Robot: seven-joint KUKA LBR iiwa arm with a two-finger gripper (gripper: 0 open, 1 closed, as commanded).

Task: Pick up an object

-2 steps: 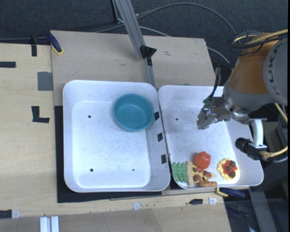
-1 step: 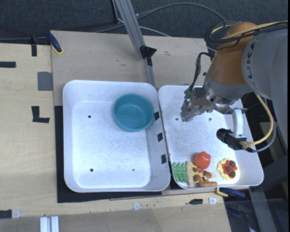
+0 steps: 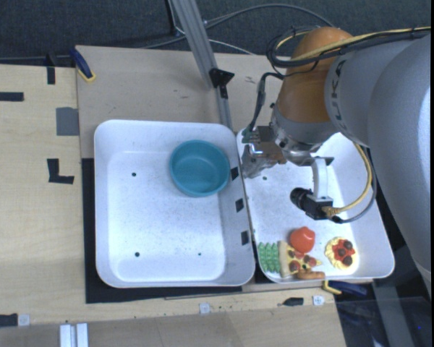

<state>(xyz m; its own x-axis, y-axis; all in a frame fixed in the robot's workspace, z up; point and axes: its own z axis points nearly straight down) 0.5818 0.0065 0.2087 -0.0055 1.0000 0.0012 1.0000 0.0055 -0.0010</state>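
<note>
Speckled white bin (image 3: 123,215) holds a smooth, round blue bowl (image 3: 199,167).

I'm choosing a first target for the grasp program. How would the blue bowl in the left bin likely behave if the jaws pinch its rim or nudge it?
The blue bowl looks like rigid plastic, so it probably won't flex. It sits upright on the flat floor of the left bin, so a nudge would likely slide it, not roll it. Its smooth rim may slip in a pinch.
</note>
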